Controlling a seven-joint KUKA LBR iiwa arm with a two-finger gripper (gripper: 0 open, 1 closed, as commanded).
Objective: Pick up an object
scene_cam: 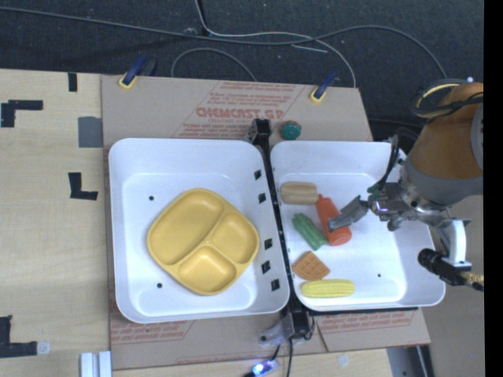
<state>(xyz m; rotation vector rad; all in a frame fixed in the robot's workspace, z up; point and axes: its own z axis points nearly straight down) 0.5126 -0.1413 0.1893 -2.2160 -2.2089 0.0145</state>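
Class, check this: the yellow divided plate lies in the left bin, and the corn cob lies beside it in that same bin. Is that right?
Not quite. The camera view shows the yellow divided plate in the left bin, but the corn cob lies in the right bin, near its front edge.

Pale wooden bench (47,234) with black tape marks. Brown printed cardboard sheet (236,108) over it, 2 clips at far edge. Dark carpet floor (330,6) beyond, black cables (196,10) trailing across.
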